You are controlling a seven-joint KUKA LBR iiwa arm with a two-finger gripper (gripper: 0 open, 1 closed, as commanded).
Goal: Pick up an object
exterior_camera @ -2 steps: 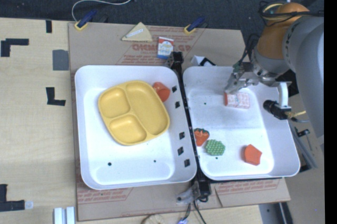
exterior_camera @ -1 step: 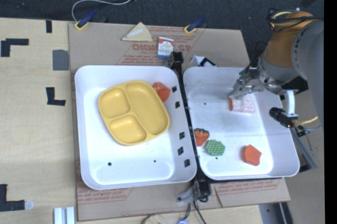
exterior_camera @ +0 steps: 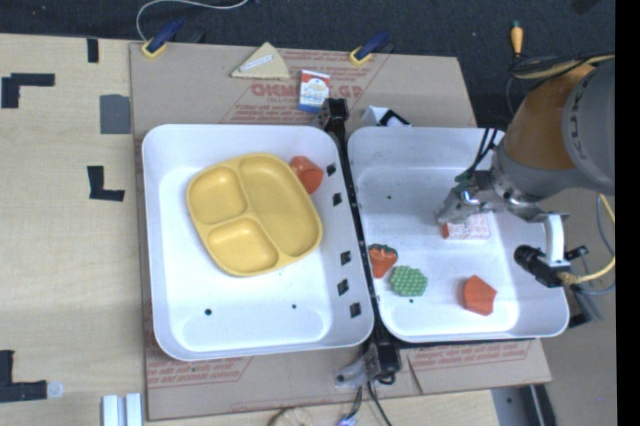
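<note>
The arm [exterior_camera: 560, 139] enters from the right and stands over the right bin [exterior_camera: 420, 149]. The claw [exterior_camera: 458, 210] hangs low above the bin's middle, toward its right side. Its metal tip sits just at the left edge of a small white packet with red print [exterior_camera: 468, 228]. Whether the tip touches the packet cannot be told. How far the claw is open cannot be told either, and nothing is seen held in it.

Right bin, near edge:
- An orange piece with a green top [exterior_camera: 381, 260] lies by the left wall.
- A green knobbly ball [exterior_camera: 407, 282] lies just beside it, toward the near edge.
- An orange block [exterior_camera: 479, 295] lies near the near right corner, well apart from the ball.

Left bin [exterior_camera: 170, 314]:
- A yellow three-part plate [exterior_camera: 254, 212] lies tilted at the middle.
- An orange-red piece [exterior_camera: 308, 174] rests against the plate's far right rim, close to the bin's right wall.

Beyond the bins, on the brown board [exterior_camera: 420, 79]:
- A tan wedge [exterior_camera: 262, 62] lies near the far edge.
- A small red, white and blue box [exterior_camera: 314, 91] stands just outside the left bin's far right corner.
</note>
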